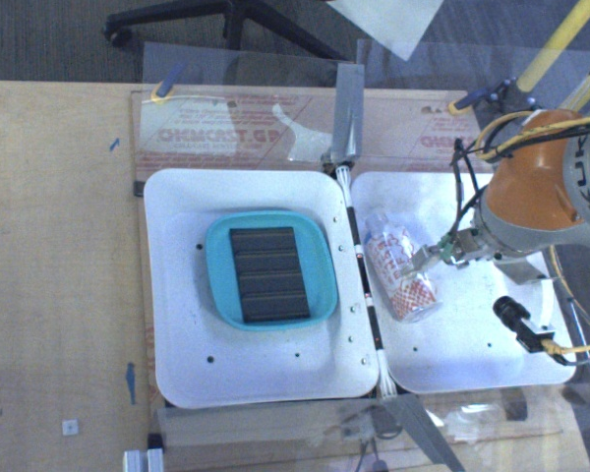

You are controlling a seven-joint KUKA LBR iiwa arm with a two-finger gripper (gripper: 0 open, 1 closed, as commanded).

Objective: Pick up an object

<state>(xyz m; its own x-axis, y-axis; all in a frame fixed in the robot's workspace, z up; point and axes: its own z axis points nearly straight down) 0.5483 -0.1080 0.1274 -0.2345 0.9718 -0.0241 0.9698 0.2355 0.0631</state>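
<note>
A crumpled clear packet with a red and white pattern (401, 271) lies at the left side of the right bin (472, 362), close to the divider. My gripper (433, 256) hangs low at the packet's upper right edge, reaching in from the right under the orange-banded wrist (536, 190). Whether it touches the packet is unclear. In the left bin (177, 362) a teal square dish (221, 264) sits in the middle, and a black ridged block (268, 273) lies flat on it.
The two bins meet along a ridge (359, 273) beside the packet. A cardboard sheet (226, 131) lies behind the bins, and bare wooden bench (59, 264) stretches to the left. Yellow cables (570, 293) hang along the arm at the right.
</note>
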